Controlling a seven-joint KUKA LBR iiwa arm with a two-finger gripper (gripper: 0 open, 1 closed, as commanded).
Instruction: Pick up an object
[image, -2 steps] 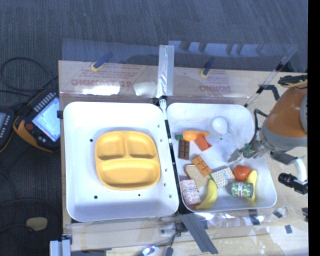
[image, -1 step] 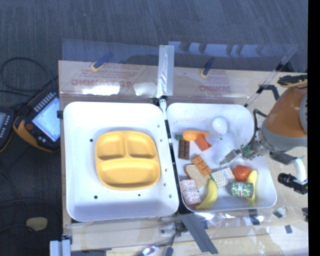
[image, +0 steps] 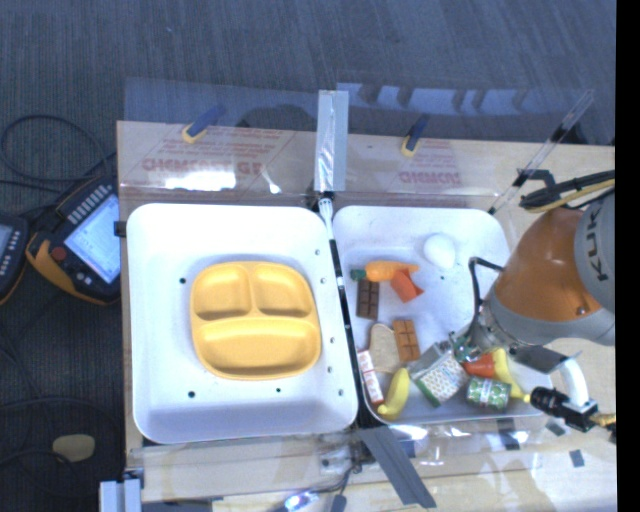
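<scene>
Left bin (image: 150, 330): yellow tray (image: 256, 318) at its centre, nothing else. Right bin (image: 345, 300): choc bars (image: 368, 298) and banana (image: 395, 393) near the left wall, carrot (image: 388, 270) and white egg (image: 439, 249) toward the back. My claw (image: 466, 349) is low by the front right corner, over a checkered packet (image: 439, 380) w/ a green item (image: 487, 394) beside it. Can't tell its state. Nothing visibly lifted; pick not done, imo.
</scene>
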